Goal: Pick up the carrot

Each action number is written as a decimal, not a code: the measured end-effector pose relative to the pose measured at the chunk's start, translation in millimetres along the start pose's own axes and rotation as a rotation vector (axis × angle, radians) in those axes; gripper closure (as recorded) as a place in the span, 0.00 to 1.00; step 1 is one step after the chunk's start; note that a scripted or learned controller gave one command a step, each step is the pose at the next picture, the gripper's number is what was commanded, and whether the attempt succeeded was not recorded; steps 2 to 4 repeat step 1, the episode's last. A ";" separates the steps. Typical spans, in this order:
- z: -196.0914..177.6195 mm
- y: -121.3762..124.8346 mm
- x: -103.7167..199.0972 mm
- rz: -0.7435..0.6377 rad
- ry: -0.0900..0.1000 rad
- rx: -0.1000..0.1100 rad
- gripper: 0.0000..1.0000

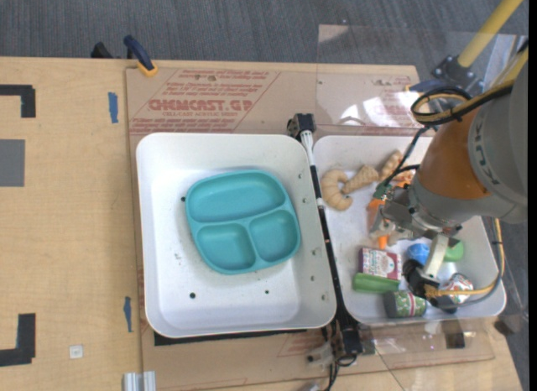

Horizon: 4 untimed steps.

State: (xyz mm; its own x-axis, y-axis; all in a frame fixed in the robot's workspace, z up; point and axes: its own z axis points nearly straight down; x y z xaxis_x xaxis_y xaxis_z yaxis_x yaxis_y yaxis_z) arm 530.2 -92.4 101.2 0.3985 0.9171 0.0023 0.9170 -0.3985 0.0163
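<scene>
1. Nearest the camera, along the near wall of the right bin (495,297), lie a dark green bottle (405,304), a green stick-shaped piece (375,283) and a small red-and-white carton (379,261). The carton's print is too small to read.
2. Just beyond them sit a blue item (417,252) and a green round piece (454,251), both partly covered by the arm's wrist and its cables.
3. The gripper (394,213) hangs low over the middle of the right bin. The grey arm (470,163) with its orange band covers it from above, so I cannot tell how the gripper stands or whether it holds anything.
4. The carrot (382,228) appears as small orange bits at the gripper's left edge, more orange showing near (404,178). It is mostly hidden by the wrist, so its full shape cannot be made out.
5. Farther back in the right bin lie a curled tan pastry piece (336,188) and a knobbly beige root-like piece (367,175), close beside each other.
6. The left bin (159,238) holds a teal three-compartment plate (242,220) near its middle.
7. Beyond both bins, the cardboard sheet (210,96) bears red print reading "CHEMCAST GP", seen upside down. Blue tape marks (113,107) sit on its left edge.
</scene>
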 end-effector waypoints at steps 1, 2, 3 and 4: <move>-83.7 -41.3 83.0 0.270 -0.003 0.018 1.00; -83.7 -41.3 83.0 0.270 -0.003 0.018 1.00; -83.7 -41.3 83.0 0.270 -0.003 0.018 1.00; -83.7 -41.3 83.0 0.270 -0.003 0.018 1.00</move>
